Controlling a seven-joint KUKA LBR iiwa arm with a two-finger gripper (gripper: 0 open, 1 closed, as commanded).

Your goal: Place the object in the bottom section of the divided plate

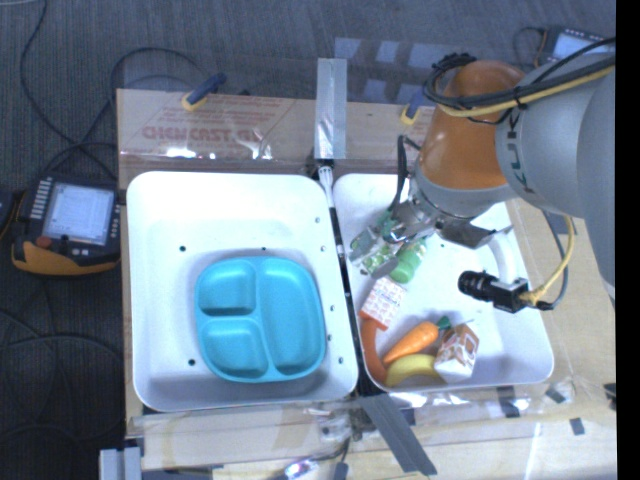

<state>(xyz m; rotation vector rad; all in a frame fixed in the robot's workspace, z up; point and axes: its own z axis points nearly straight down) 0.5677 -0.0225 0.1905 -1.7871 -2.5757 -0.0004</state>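
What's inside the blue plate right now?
The plate, in the left bin, shows three bare sections with nothing lying in them. The bin floor beneath it is covered.

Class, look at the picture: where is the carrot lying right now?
The carrot lies in the right bin, near its front edge, just above the banana and left of the small carton.

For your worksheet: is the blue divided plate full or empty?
Empty: all three sections of the blue divided plate show bare blue; the toy food lies in the right bin.
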